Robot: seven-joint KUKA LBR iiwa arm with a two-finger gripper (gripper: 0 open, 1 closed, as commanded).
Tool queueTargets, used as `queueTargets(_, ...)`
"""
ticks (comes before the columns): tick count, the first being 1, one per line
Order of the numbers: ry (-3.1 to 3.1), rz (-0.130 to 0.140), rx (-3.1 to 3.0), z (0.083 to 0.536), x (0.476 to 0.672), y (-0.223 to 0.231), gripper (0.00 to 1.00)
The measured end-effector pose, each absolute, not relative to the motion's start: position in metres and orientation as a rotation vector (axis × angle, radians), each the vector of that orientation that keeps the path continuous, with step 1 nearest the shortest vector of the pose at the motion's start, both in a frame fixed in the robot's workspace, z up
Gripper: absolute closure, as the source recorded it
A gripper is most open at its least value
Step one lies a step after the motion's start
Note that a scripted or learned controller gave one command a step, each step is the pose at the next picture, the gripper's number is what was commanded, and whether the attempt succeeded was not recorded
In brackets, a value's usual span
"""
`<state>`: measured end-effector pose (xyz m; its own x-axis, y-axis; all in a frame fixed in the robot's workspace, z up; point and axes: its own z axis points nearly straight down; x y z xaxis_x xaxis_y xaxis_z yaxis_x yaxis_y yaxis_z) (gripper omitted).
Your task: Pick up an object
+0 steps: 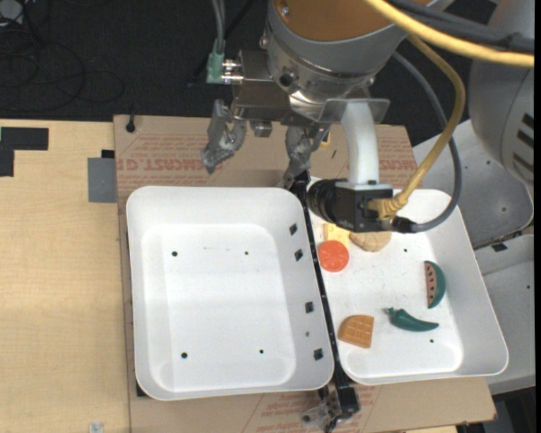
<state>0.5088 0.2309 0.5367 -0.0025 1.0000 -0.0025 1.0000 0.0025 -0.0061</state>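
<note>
Gripper (257,156), fingers spread apart and holding nothing, poised above the far edge of the left bin (153,287).

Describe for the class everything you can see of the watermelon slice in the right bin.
The watermelon slice is a small toy wedge, plastic by the look of it, with a dark green rind along its outer curve and a red face dotted with dark seeds. It lies flat on the floor of the right bin, near that bin's right wall, curved like a crescent and standing roughly lengthwise up the picture. Nothing touches it. The green pepper lies just below and left of it, apart. The gripper hangs well away, above the bins' far edge.
</note>
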Motion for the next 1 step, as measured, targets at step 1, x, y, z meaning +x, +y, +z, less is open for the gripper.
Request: queueTargets(1,-2.222,0.01,-2.217,0.5367,0.5088,0.2309,0.0)
